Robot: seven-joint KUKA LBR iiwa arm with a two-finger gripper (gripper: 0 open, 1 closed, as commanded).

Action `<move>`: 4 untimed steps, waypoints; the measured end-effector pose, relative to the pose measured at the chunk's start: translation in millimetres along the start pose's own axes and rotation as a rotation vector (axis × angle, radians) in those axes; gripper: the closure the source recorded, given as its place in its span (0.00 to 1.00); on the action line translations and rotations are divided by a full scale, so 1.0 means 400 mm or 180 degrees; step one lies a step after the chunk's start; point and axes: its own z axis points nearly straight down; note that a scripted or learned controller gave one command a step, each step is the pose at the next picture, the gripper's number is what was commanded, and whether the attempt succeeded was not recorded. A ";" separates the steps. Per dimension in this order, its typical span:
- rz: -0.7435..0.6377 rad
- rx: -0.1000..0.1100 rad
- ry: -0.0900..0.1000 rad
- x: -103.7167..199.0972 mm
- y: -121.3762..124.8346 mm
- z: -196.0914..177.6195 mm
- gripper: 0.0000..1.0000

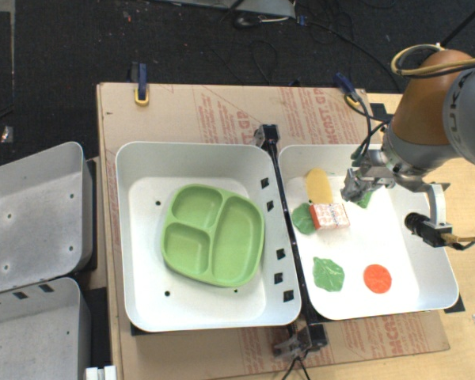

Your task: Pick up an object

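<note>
Lower right of frame, right bin (435, 287): orange disc (378, 279) and green leaf piece (328, 274). Above them, a red-and-white box (330, 215) touches a green round piece (303, 218) and yellow cylinder (319, 185). The gripper (356, 188) hovers just right of these; finger spacing cannot be told. Left bin (134, 212): green divided tray (214, 234).

1. A pale yellow rounded plastic block (319, 185) lies just left of the gripper (355, 190).
2. A red-and-white printed box (330, 215) lies flat just below-left of it.
3. A flat orange disc (378, 279) lies well below it.
</note>
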 end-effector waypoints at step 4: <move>-0.0014 0.0023 0.0007 0.277 -0.040 -0.185 1.00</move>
